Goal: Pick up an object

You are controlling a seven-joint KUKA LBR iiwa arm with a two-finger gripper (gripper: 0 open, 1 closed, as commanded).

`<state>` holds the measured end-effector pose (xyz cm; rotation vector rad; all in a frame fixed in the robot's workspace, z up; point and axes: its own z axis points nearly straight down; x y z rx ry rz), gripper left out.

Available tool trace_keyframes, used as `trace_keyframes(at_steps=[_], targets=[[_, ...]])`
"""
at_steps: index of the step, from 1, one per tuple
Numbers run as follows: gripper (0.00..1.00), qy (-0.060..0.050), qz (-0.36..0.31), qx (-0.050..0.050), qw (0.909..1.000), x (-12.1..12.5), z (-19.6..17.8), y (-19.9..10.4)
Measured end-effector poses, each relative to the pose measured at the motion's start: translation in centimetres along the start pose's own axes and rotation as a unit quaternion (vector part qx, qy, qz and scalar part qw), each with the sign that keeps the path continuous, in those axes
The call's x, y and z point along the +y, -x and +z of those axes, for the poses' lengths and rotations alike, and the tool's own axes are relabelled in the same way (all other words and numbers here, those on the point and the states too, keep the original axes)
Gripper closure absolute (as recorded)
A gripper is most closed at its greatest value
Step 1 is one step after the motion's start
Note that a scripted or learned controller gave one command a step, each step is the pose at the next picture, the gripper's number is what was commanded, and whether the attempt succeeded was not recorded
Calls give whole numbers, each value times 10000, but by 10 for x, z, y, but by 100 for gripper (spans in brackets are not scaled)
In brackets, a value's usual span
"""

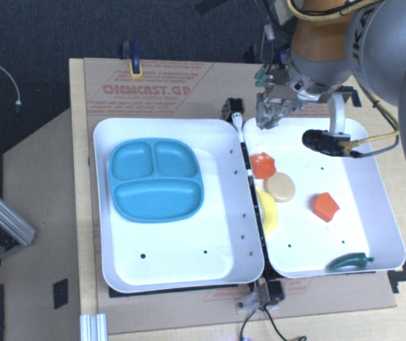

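Here, upper right, the gripper (268, 117) hovers above the right bin (373, 190); finger state unclear. Descending now risks striking the rim, missing the orange cube (263, 165).

camera view: fixed above bench, looks down at a slant
framing: mid-range, both white bins whole in frame, left bin (117, 261) and right bin (373, 212) side by side
arm entry: arm (330, 41) comes in from upper right
other views: single camera
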<state>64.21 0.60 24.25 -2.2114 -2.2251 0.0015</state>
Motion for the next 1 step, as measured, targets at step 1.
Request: trace_keyframes(at_steps=[1], targets=[[100,8,0,-2,10000,-8,-4,-55]])
